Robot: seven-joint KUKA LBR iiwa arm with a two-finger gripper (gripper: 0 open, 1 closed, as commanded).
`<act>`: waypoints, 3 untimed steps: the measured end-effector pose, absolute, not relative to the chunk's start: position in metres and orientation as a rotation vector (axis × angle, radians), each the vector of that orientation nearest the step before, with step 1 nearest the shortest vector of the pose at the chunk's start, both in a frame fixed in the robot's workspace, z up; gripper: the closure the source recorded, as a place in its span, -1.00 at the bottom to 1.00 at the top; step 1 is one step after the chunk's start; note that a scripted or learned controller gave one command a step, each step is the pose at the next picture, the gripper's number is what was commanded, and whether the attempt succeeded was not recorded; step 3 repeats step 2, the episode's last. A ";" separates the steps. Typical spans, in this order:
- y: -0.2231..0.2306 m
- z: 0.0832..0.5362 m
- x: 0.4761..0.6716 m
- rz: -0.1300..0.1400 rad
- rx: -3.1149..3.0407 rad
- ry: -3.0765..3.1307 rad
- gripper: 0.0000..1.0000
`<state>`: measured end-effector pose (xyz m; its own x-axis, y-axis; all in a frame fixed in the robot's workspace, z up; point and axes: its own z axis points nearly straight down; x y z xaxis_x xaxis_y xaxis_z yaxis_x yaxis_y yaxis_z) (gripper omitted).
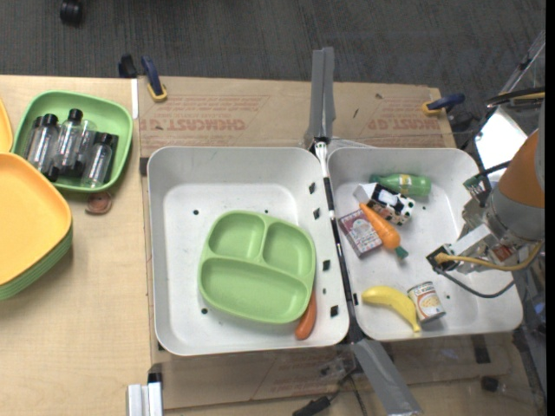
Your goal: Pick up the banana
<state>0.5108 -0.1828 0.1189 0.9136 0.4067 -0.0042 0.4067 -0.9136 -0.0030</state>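
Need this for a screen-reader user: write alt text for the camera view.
A banana lies near the front of the right bin beside a small can, the robot arm over that bin's right edge. The left bin holds a green divided plate.

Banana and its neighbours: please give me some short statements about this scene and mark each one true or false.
The banana lies in the right bin. True.
A small can lies right beside the banana. True.
The green divided plate is in the right bin. False: it is in the left bin.
The carrot lies on the plate. False: it lies in the right bin, next to a toy cow.
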 end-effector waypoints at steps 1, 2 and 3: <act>-0.158 0.147 0.567 0.009 -3.125 -0.321 1.00; -0.104 0.090 0.528 0.010 -3.125 -0.313 1.00; -0.104 0.090 0.528 0.010 -3.125 -0.313 1.00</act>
